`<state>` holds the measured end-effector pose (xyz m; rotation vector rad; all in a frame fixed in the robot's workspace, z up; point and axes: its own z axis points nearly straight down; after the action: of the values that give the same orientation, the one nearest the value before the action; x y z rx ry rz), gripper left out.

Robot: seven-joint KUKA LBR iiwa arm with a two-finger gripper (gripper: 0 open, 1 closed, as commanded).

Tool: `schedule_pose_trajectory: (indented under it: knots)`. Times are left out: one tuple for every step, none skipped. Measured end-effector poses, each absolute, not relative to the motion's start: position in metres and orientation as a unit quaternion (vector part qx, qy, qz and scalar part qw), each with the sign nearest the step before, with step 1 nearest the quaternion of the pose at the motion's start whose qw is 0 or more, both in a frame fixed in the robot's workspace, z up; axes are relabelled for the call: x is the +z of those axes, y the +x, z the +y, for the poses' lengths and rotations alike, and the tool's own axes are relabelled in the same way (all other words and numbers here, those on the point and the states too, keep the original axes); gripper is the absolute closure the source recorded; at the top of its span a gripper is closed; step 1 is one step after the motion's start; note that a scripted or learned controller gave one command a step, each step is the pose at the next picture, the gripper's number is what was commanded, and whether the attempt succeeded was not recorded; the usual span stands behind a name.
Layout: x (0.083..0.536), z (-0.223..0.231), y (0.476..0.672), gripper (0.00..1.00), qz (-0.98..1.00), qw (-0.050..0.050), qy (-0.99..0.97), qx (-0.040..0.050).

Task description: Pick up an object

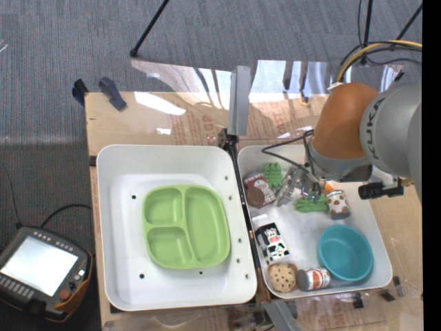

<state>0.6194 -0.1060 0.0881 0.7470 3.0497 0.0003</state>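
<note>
I am reaching from the right into the right bin (381,250), where all the loose things lie, because that is where something can be picked. The left bin (110,185) has just a green tray (186,226) lying flat in its middle, too broad for me to bother with.

I take the teal bowl (344,252) as my landmark. It sits low in the right bin. My claw (301,185) is up and to the left of the bowl, well apart from it, lowered among the clutter at the top of the bin. Just beside the claw, on its bowl side, lies a green toy (311,204); a second green piece (273,173) is further left. A small can (337,203) stands above the bowl, near the toy. Left of the bowl is a cow-print carton (271,242). Below-left of the bowl lie a cookie (282,277) and another can (315,278) on its side, nearly touching the bowl.

My wrist hides much of the claw, so I cannot tell how far it is spread, nor whether it touches the toy. I see nothing held between its tips. The green toy looks the likeliest target.
</note>
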Motion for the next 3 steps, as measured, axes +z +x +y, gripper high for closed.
schedule_pose_trajectory:
  knots:
    - [0.088,-0.185,0.637,1.0,0.97,0.001,0.243,0.0001]
    - [0.084,-0.18,0.631,0.0,0.97,-0.015,0.242,0.0036]
    - [0.088,-0.212,0.584,0.0,0.973,0.001,0.229,0.0003]
